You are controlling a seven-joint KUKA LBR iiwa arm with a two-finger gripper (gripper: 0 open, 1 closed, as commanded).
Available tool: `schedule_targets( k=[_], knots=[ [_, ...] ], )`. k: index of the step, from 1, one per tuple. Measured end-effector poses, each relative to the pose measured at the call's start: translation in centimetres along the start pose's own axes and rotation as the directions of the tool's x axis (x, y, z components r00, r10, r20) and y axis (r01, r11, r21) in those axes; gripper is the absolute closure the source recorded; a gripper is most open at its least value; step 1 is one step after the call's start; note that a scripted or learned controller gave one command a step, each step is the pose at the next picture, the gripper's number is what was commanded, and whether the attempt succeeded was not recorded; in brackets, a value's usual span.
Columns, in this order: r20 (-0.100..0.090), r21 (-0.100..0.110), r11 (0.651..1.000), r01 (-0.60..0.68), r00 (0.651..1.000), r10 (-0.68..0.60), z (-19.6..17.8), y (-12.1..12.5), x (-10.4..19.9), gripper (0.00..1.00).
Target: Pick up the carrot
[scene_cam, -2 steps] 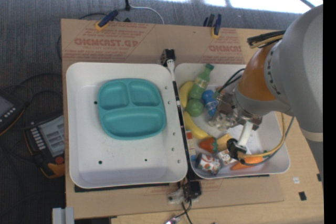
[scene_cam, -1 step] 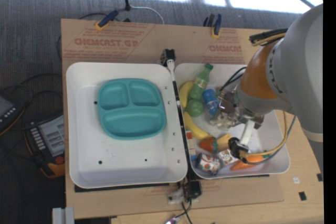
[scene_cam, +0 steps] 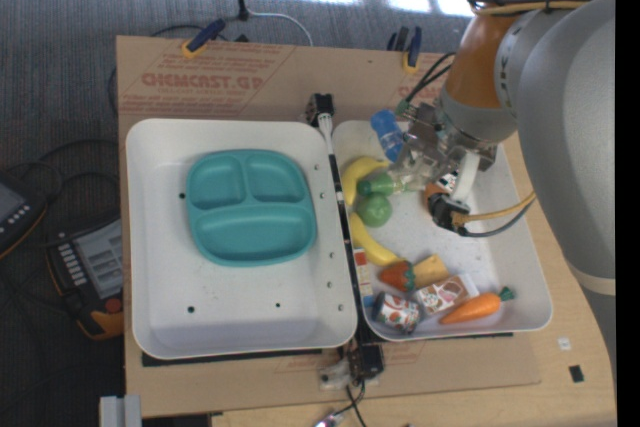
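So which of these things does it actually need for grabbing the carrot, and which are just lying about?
Part of the job:
- carrot, near the right bin's front edge
- claw, farther back over the same bin

Just lying about:
- banana
- green fruit
- small packet
- teal divided plate in the left bin

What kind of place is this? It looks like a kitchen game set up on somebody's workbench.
Most likely a robotics lab test bench, not a kitchen. A grey robot arm reaches over two white bins, the food such as the carrot looks like toys, and cables and clamps hold the board down.
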State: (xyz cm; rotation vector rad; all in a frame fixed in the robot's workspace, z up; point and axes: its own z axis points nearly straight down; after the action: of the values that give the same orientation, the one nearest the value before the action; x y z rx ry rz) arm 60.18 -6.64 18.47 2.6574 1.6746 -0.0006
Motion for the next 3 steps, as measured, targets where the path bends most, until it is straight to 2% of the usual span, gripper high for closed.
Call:
schedule_targets(
  k=[1, 2, 3],
  knots=[
    [0.002, 0.001, 0.979, -0.206, 0.979, 0.206, 0.1, 4.6, 5.8, 1.00],
    [0.006, 0.001, 0.979, -0.205, 0.979, 0.205, -0.9, 4.5, 5.8, 1.00],
    [0.003, 0.002, 0.994, -0.111, 0.994, 0.111, 0.1, 3.9, 4.7, 1.00]
  ],
)
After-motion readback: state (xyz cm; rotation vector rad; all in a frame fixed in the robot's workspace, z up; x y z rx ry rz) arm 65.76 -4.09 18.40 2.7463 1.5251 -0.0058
